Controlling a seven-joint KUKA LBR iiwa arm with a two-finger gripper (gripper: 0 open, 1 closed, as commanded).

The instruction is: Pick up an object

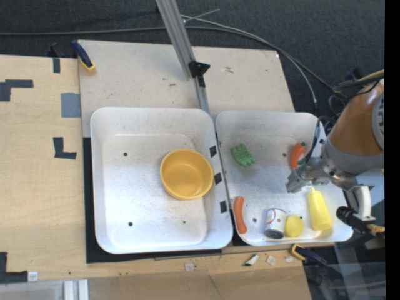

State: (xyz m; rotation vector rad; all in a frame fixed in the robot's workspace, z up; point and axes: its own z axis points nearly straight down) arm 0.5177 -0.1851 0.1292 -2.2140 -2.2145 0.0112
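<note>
Dark carpeted floor borders a pale wooden bench (37, 167) that carries two shallow white bins side by side, with a grey metal pole (178, 36) slanting across the top of the view.

1. Left bin (112, 167): contains one round yellow plastic bowl (185, 174), upright, near the bin's right wall.
2. Right bin (269, 130): contains six items.
   - A small green leafy toy vegetable (242, 155) lies in the upper-left area.
   - An orange carrot-shaped toy (296, 155) lies near the right wall, just beside the gripper.
   - A slim orange-red sausage-shaped toy (239, 214) lies along the left wall at the front.
   - A small silver and white can (273, 222) lies on its side at the front edge, touching a round yellow lemon-shaped toy (294, 226).
   - A long yellow plastic cylinder-shaped toy (319, 210) lies just right of the lemon-shaped toy.
3. Arm: the grey arm with its orange band (359, 127) enters from the right. The gripper (299, 181) is low over the right side of the right bin, between the carrot-shaped toy and the yellow cylinder-shaped toy.
4. Jaw state: cannot be determined at this angle. No object is visibly held.
</note>
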